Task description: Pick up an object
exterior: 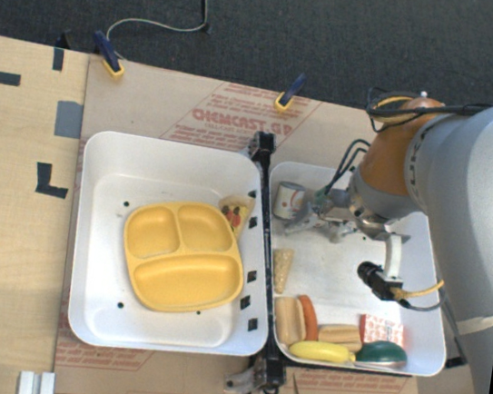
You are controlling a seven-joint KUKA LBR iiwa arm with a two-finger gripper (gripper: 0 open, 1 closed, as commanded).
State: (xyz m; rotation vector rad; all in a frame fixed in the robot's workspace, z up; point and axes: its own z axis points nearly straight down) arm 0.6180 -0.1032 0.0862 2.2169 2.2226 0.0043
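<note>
A cardboard sheet [231,116] is lying over the wooden bench, held at its far edge by 2 yellow-and-blue clamps [109,53], and 2 shallow white bins are sitting on it side by side. The left bin [97,243] is holding a yellow divided plate [184,256], with a small yellow toy [237,211] lying just beyond the plate's far right corner. The grey arm [468,188] with its orange band is reaching into the right bin [427,342] from the right, and the gripper [304,214] is hanging low over that bin's far left corner, next to a small grey cup-like item [288,198]; whether it is grasping anything I cannot tell. Along the near edge of the right bin are lying a hot dog [295,316], a banana [323,351], a red-and-white box [381,331] and a dark green item [383,354], all close together and well apart from the gripper.
</note>
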